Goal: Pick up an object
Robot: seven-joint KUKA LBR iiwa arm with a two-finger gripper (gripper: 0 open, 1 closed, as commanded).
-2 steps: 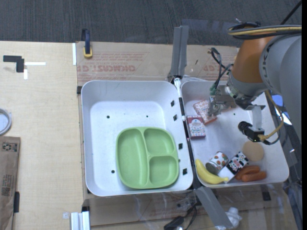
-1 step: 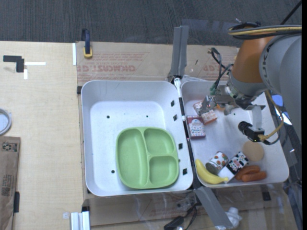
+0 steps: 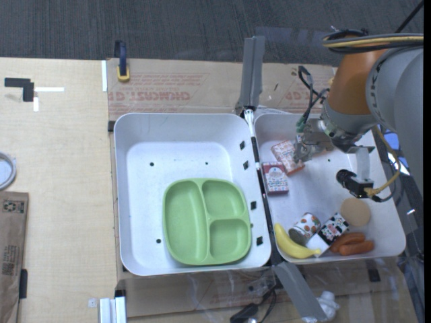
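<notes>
The right bin (image 3: pixel 387 237) holds the loose pickable things. A small pink-and-white carton (image 3: pixel 284 155) lies tilted near its back left corner, and a red-and-white box (image 3: pixel 275 178) lies flat just in front of it, close to the left wall. Along the front edge, a yellow banana (image 3: pixel 294 243) curves beside a small printed can (image 3: pixel 305 227) on its side, then a black-and-white carton (image 3: pixel 333 229), 2 orange-red carrots (image 3: pixel 353 243), and a tan round bun (image 3: pixel 355 212) just behind them.
</notes>
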